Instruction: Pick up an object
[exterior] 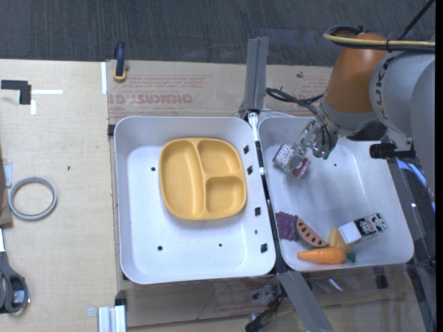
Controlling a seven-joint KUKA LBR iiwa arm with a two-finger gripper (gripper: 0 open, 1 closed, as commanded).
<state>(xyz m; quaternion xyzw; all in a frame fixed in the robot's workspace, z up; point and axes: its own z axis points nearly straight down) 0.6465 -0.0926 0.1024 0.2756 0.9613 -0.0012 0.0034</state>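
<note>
Items before you, each placed against the yellow divided plate (203,178) as landmark.

1. Yellow divided plate: three compartments, lying flat in the left bin (135,254), toward that bin's upper middle.
2. Right bin (398,251): just beside the left bin, on the side of the plate nearest the arm.
3. Gripper (304,154): right of the plate, over the upper part of the right bin, below the arm's orange band (353,75). You cannot tell from this view whether it is wide or narrow, nor whether it grips anything.
4. Small silver packet (289,159): right of the plate, touching or just under the gripper's tip. Whether it is lifted or lying on the bin floor cannot be told.
5. Purple grapes (285,223): lower right of the plate, at the right bin's left wall.
6. Watermelon slice (310,234): just beside the grapes, farther from the plate.
7. Carrot (322,256): below the slice, near the right bin's front edge.
8. Black-and-white box (365,227): farthest right of the plate, tilted, just above the carrot's leafy end.
9. Tape roll (32,198): well left of the plate, on the wooden bench (62,268).
</note>
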